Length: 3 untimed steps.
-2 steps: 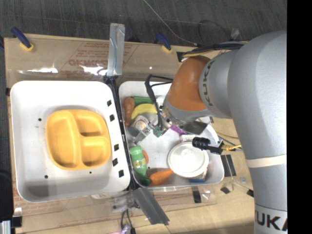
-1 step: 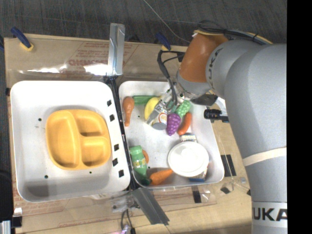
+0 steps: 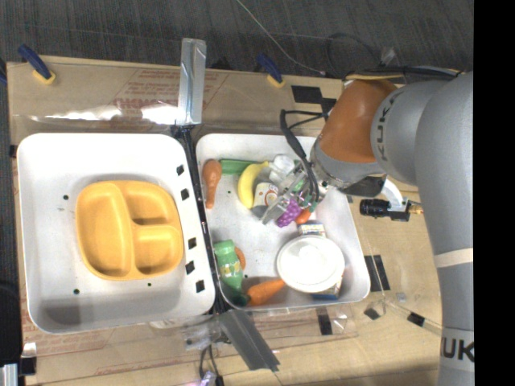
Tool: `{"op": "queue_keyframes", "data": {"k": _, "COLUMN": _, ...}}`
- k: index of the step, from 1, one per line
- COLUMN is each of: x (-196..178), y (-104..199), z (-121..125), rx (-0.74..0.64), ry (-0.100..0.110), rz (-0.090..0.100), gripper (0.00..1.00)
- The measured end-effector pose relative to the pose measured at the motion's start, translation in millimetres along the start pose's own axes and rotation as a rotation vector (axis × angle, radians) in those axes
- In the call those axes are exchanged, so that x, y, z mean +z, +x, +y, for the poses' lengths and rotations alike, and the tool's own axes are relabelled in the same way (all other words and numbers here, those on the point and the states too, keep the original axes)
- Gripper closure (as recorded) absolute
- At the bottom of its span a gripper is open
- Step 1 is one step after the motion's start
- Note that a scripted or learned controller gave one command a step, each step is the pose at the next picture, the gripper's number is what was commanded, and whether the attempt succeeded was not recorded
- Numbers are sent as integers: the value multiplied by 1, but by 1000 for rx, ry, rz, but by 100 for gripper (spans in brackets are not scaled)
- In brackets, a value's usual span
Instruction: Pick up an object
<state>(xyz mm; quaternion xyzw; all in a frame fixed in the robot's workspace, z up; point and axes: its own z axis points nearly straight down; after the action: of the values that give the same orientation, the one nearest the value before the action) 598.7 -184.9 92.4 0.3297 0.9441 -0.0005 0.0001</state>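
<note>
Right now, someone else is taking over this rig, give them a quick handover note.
Gripper: down in the right bin, among the toys at its back; grasp cannot be judged from this view.
Right bin: banana, purple grapes, two carrots, green toy, white bowl.
Left bin: yellow divided tray.
Done: nothing visibly lifted.
Left: secure one object and raise it.
</note>
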Motion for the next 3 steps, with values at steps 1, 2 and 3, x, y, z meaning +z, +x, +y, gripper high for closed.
{"op": "queue_keyframes", "data": {"k": 1, "x": 1, "y": -5, "z": 60, "rx": 150, "ry": -1, "rz": 2, "gripper": 0}}
{"op": "queue_keyframes", "data": {"k": 2, "x": -11, "y": -6, "z": 61, "rx": 142, "ry": 0, "rz": -1, "gripper": 100}}
{"op": "queue_keyframes", "data": {"k": 3, "x": -135, "y": 20, "z": 91, "rx": 303, "ry": -8, "rz": -9, "gripper": 100}}
